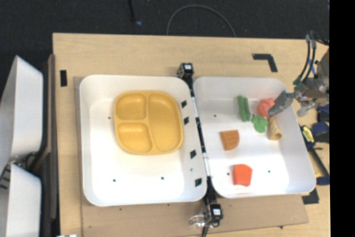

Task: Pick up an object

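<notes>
1. From the overhead camera I see the gripper point(282, 104) low over the right bin point(288, 175), at a pink object point(265, 106) beside green pieces point(244, 108); I cannot tell its grip state.
2. The left bin point(94, 175) holds a yellow tray point(148, 122).

Even overhead light, soft focus, faint shadows

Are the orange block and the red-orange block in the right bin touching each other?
Apart. The camera view shows the orange block lying above the red-orange block, with a plain strip of white bin floor between them.
</notes>
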`<state>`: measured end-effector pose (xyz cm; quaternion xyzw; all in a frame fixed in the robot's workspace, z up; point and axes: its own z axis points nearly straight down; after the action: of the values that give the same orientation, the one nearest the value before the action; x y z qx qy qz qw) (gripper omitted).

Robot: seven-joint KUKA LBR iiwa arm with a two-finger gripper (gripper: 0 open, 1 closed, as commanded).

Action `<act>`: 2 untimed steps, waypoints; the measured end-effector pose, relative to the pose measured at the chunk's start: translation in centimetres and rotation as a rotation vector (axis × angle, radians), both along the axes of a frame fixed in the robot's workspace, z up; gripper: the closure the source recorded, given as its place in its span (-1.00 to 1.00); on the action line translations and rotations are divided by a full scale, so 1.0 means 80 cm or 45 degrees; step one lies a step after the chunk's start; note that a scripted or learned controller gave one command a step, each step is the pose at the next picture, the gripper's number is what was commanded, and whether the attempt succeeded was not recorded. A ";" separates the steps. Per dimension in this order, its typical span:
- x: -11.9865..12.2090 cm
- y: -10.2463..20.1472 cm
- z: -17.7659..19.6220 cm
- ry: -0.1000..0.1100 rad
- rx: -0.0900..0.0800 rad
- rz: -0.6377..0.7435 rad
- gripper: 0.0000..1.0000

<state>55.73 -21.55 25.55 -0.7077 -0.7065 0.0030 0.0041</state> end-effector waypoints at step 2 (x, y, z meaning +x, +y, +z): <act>-0.005 0.003 -0.068 -0.008 -0.003 0.001 -1.00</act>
<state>55.36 -21.34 20.13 -0.7073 -0.7069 0.0016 0.0011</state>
